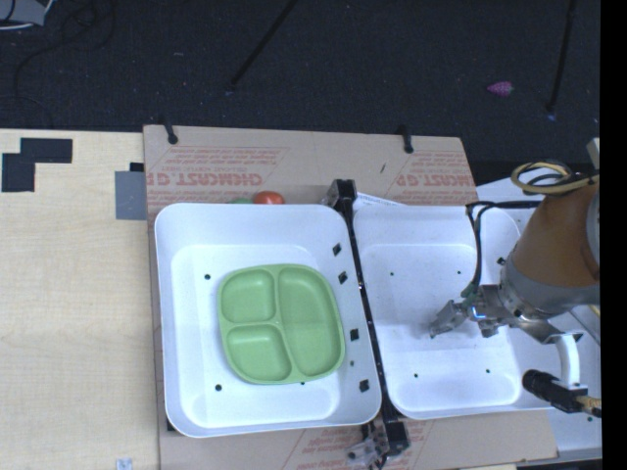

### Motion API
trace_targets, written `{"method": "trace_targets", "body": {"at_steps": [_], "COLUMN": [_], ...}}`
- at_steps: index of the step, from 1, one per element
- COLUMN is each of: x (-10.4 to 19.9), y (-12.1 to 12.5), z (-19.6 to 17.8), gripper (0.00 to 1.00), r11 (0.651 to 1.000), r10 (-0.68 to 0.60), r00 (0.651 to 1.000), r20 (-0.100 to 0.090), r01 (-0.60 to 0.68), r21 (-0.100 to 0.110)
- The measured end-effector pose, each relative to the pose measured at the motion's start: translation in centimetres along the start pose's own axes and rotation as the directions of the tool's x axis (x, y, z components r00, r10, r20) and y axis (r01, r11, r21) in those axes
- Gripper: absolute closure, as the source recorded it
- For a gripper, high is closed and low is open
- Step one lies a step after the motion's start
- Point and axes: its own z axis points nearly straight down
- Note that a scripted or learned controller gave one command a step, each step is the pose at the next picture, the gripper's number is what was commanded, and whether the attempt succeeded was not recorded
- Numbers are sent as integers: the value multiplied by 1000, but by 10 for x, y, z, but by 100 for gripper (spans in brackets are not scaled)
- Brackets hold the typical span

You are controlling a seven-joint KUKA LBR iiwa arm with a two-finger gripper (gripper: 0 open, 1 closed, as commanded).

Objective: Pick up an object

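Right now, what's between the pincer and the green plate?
In the camera view: bare white bin floor, then the black divider, before the green divided plastic plate. Pincer.

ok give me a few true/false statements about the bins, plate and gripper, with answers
1. The green plate lies in the left bin. True.
2. The plate has two compartments. False: it has three, two smaller ones on its left side and one long one on its right.
3. The gripper is over the right bin. True.
4. The gripper is touching the plate. False: it is apart from it, across the divide between the bins.
5. A red thing sits behind the left bin's far rim. True.
6. The arm reaches in from the view's left. False: it comes in from the right.
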Motion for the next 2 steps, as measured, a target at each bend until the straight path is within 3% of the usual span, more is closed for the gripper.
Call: {"method": "trace_targets", "body": {"at_steps": [1, 2], "x": [1, 0], "y": [0, 1], "z": [38, 26], "gripper": [0, 100], "r11": [1000, 1000], "r10": [0, 5], "r00": [1000, 1000], "r20": [1, 1], "r01": [0, -5], "r21": [-5, -6]}}
